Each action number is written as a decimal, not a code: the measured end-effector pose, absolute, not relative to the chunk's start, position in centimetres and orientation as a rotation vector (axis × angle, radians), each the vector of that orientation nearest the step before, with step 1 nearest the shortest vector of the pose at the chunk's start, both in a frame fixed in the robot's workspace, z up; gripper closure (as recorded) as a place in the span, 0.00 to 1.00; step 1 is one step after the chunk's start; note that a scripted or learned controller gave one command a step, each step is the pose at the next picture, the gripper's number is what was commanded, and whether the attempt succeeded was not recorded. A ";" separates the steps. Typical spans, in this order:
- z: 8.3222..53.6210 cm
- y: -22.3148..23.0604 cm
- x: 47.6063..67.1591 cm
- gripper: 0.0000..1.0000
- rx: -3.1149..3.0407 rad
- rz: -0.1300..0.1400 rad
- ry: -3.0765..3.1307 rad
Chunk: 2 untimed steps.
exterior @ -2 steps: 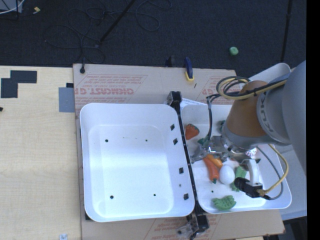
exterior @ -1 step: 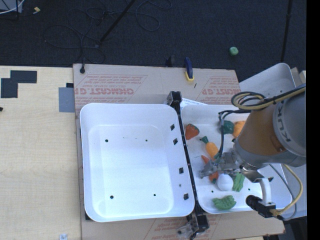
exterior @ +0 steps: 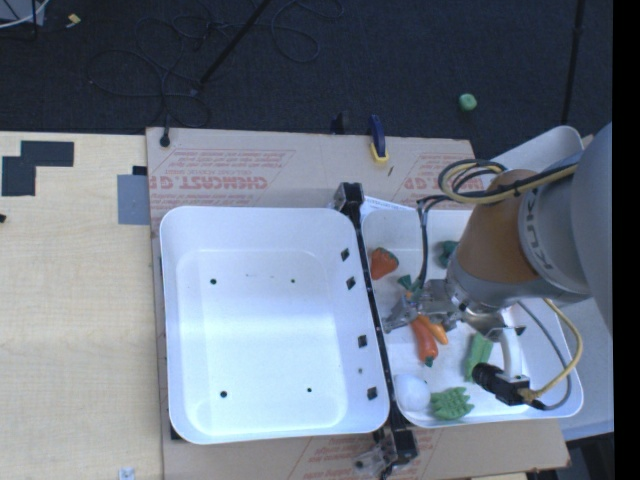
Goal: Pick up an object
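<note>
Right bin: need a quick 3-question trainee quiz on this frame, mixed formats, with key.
1. True or false: the gripper is over the left bin.
2. Which object lies nearest the gripper? A) the orange carrot-like piece B) the spiky green piece C) the white ball
3. Fill in: the arm's orange band hangs over the ____ bin.

Key: 1 false; 2 A; 3 right.
</note>
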<state>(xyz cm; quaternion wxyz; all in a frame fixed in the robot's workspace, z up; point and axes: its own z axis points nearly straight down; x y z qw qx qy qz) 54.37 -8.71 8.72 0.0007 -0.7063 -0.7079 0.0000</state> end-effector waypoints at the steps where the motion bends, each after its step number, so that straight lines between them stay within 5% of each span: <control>1: 8.7 -13.0 53.4 0.00 -2.223 0.005 -2.217; 2: 9.7 -12.9 53.4 1.00 -2.224 0.005 -2.213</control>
